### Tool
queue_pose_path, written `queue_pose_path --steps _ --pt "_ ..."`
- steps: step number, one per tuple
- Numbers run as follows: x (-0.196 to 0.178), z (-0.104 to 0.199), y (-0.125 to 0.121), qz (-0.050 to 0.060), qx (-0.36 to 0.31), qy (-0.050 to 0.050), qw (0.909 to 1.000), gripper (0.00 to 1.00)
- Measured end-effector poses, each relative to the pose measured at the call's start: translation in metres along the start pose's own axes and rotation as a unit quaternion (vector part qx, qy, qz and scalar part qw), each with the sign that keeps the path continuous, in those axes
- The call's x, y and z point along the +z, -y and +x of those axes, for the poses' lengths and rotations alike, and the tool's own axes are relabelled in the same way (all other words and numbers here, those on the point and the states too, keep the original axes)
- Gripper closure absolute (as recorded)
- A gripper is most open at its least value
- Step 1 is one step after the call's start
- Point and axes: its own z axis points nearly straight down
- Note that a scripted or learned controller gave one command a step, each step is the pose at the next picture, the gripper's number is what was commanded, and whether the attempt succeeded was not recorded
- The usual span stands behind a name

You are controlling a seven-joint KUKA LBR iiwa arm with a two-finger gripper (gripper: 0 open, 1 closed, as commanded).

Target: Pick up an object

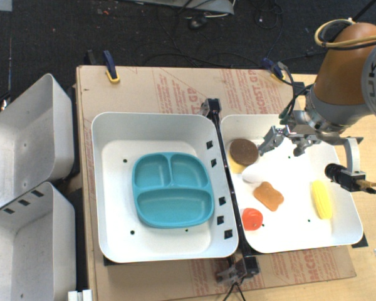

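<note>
Red toy [252, 218] at the right bin's [348, 231] near edge, toast [268, 196] and corn [321, 199] beyond it.
Pincer [287, 140] hovers spread beside the brown disc [243, 150]; disc looks light, rigid, flat: pinch across its rim.

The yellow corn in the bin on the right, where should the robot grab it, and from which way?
Probably across its middle, coming straight down from above. The yellow corn lies flat in the right bin, long and narrow, running up and down the view. Fingers closing across the narrow width should fit. It lies apart from the other pieces, so both long sides look free.
</note>
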Motion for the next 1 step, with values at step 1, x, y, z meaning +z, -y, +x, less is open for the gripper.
queue_pose_path --steps 1 --pt "-0.0071 0.0 -0.0025 -0.007 -0.001 0.001 1.0 0.0"
